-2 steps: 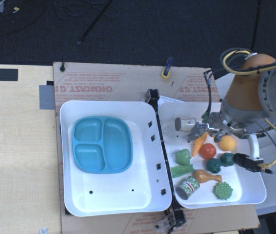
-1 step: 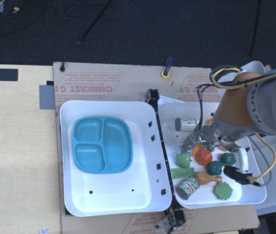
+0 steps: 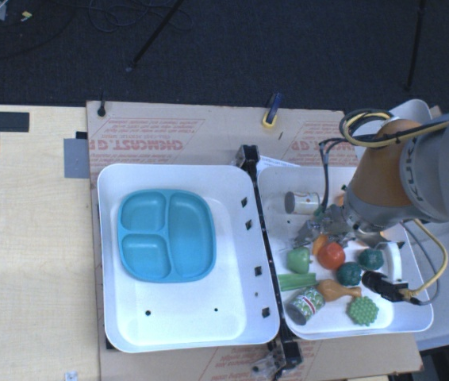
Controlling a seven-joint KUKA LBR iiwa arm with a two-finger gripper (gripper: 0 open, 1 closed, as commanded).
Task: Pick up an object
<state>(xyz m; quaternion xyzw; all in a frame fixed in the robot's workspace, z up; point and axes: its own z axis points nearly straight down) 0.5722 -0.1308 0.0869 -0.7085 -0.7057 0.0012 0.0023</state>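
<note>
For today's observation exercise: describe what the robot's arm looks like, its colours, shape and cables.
The arm is thick, rounded and grey, with an orange band above the wrist. Black and yellow cables loop around it. The end effector is dark metal, small against the bulky arm.

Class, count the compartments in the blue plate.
3: one wide compartment on the plate's right side, and two smaller ones on its left, one upper and one lower.

Pale wood-grain table (image 3: 26, 244) with black and grey patches at left, printed brown cardboard sheet (image 3: 169, 133) laid over it, dark carpeted floor (image 3: 232, 38) behind with loose cables, even overhead light.
</note>
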